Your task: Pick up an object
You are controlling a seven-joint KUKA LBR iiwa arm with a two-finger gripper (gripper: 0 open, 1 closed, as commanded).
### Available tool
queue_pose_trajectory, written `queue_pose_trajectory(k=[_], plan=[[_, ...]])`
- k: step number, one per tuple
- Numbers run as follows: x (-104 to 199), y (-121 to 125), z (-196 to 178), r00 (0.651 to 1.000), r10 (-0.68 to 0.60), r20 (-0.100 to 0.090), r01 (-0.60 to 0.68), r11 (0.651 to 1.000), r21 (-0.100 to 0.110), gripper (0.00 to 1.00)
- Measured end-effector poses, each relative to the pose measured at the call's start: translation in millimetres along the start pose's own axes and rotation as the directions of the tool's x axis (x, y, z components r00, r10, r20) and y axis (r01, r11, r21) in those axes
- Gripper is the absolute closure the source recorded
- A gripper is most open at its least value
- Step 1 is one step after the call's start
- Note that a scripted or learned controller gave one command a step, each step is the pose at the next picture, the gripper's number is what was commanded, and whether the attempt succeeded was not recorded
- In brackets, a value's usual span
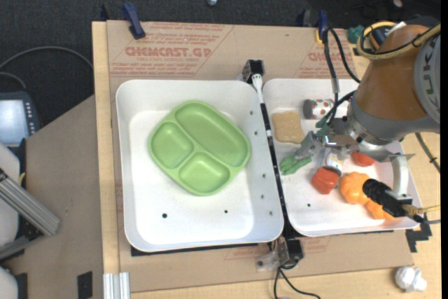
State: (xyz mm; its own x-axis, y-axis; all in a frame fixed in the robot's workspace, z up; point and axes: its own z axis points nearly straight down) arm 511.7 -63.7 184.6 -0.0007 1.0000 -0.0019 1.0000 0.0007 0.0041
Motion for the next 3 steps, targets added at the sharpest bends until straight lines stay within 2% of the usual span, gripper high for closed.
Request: queue_pose_trajectory(k=[1,2,3], plan=[[-25.4,-26.5,81.2,1.0,-0.001,0.0,0.001,1.0,-0.002,0.0],[-25.9,-27.7,73.9,1.0,0.002,-0.001,-0.002,1.0,0.001,1.0],[57.9,-4.6,-4.5,1.0,-0.01,-0.005,0.01,1.0,-0.005,1.0]])
